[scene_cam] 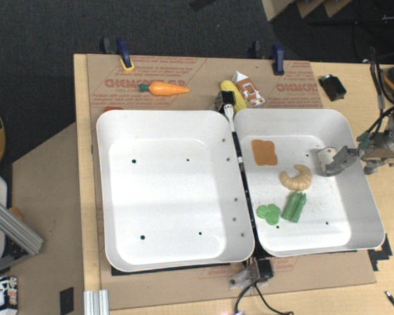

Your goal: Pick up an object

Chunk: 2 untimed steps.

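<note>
The arm (374,148) is reaching in from 3 o'clock, lying low and nearly level across the right bin's (354,235) 3 o'clock rim. Cables and brackets are crowding its wrist, and the frame edge is cutting off most of it. The gripper (327,161) is hanging over the right bin's floor, pointing toward 9 o'clock. It is showing as a grey, blurred block with a pale tip. Whether it is spread or closed cannot be told at this slant, and nothing is showing in its grasp.

The croissant (296,177), tan, curved and ridged, is lying just beside the gripper at its 8 o'clock, apart from it. At the croissant's 10 o'clock a flat, orange-brown toast (264,153) with rounded corners is lying by itself. At its 6 o'clock a green, stubby pickle (293,207) is lying tilted, and a bright green, lumpy leaf (269,213) is sitting just beside it at 9 o'clock. Whether those two are touching is hard to make out.

Both bins are smooth, glossy white plastic with rounded corners. The left bin (111,176) is showing small dark dots on its floor.

On the brown cardboard counter (85,143), at 12 o'clock of the bins, an orange carrot (164,89) is lying flat. A yellow banana (228,89) and a small carton (249,92) are sitting together near the bins' seam, partly overlapping. Two blue clamps (125,54) are gripping the far edge.
</note>
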Tool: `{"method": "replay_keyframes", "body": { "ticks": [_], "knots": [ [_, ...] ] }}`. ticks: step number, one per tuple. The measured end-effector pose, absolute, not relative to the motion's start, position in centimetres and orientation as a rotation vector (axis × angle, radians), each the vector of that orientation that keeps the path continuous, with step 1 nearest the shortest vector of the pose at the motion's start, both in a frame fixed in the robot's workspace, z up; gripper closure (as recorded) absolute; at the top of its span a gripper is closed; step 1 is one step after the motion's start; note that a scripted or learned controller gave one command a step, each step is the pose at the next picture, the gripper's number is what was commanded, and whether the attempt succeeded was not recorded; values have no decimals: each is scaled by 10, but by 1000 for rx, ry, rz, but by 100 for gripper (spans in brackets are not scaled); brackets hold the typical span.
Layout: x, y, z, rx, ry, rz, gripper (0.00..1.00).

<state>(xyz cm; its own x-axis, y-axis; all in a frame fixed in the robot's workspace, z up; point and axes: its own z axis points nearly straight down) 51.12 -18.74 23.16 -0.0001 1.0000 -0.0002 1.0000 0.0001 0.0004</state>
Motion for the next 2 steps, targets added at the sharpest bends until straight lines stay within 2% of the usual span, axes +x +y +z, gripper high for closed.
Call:
{"method": "replay_keyframes", "body": {
  "ticks": [1, 2],
  "knots": [
    [554, -128, 77, 2218, 2232, 0, 0],
    [554, -133, 95, 2220, 2218, 2, 100]
  ]
}}
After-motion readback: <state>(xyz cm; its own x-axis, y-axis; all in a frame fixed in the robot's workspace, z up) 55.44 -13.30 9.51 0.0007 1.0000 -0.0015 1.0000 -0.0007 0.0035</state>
